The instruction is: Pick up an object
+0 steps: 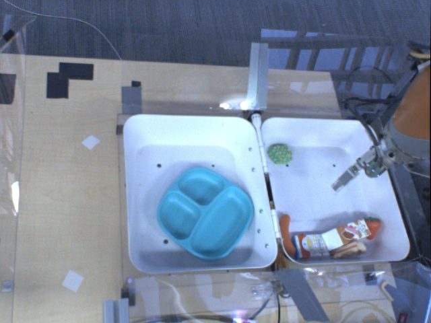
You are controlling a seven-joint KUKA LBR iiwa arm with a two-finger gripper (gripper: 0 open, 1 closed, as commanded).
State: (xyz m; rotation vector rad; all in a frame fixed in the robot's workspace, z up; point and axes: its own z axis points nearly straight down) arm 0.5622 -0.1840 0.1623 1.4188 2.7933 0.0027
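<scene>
gripper (345, 178) — over right bin (316, 130) | finger state unclear | green ball (279, 154) — apart

Light wooden bench (60, 200) with black patches, dark grey carpet (202, 12) beyond, glare near centre

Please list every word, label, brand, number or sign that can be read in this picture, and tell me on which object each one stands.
No text can be read in this picture.
Orange and white package in the right bin: printed graphics show on it, but any lettering is too small and blurred to read.
Green ball: no marking visible.
Blue divided plate in the left bin: no marking visible.
Black squares on the bench: plain shapes, no characters.
</scene>
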